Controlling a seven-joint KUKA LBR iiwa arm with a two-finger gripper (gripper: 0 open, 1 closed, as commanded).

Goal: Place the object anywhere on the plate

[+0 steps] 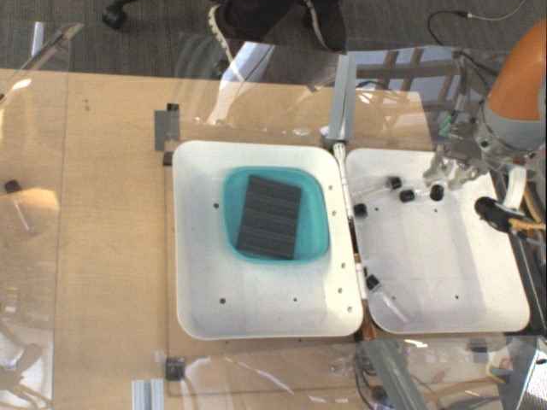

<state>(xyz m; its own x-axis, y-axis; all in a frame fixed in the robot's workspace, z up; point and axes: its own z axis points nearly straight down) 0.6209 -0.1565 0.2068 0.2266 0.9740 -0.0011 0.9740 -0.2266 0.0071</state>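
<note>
Already, by the look of things, the placing step is finished.
Camera view, object: dark ribbed block (270,217) is lying flat on the teal plate (317,226), inside the left bin (198,289).
Camera view, gripper: gripper (450,171) is hovering well right of the plate, over the right bin (444,272).
Jaws: cannot tell how they are standing.
Next move: probably just pulling the arm clear.

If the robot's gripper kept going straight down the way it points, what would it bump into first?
Probably the bare white floor of the right bin. The gripper hangs over that bin's back part, pointing down. Depth is hard to judge from this slanted view.
</note>
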